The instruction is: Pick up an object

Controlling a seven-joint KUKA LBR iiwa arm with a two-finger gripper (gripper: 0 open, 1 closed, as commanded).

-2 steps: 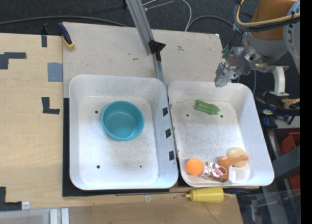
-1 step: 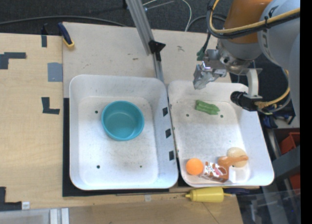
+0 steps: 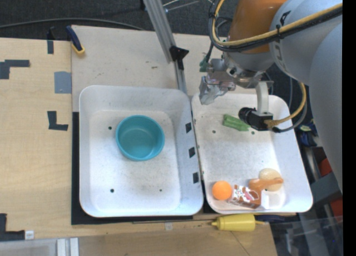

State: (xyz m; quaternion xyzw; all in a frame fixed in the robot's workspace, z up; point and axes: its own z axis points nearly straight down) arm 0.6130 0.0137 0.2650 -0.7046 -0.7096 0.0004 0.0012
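Observation:
My gripper [image 3: 210, 92] hangs over the far left corner of the right bin [image 3: 289, 138], with nothing visibly held. A small green object [image 3: 235, 122] lies on the bin floor just right of and nearer than the gripper. At the bin's near end sit an orange ball [image 3: 222, 190], a red and white packet [image 3: 245, 195], an orange and cream object [image 3: 266, 180] and a small white piece [image 3: 272, 198]. A teal bowl [image 3: 140, 137] stands upright in the left bin [image 3: 94, 154].
A yellow bottle [image 3: 237, 222] lies on the bench just in front of the right bin. A grey metal post [image 3: 161, 21] slants up from between the bins' far ends. A black cable fitting [image 3: 253, 117] hangs beside the green object.

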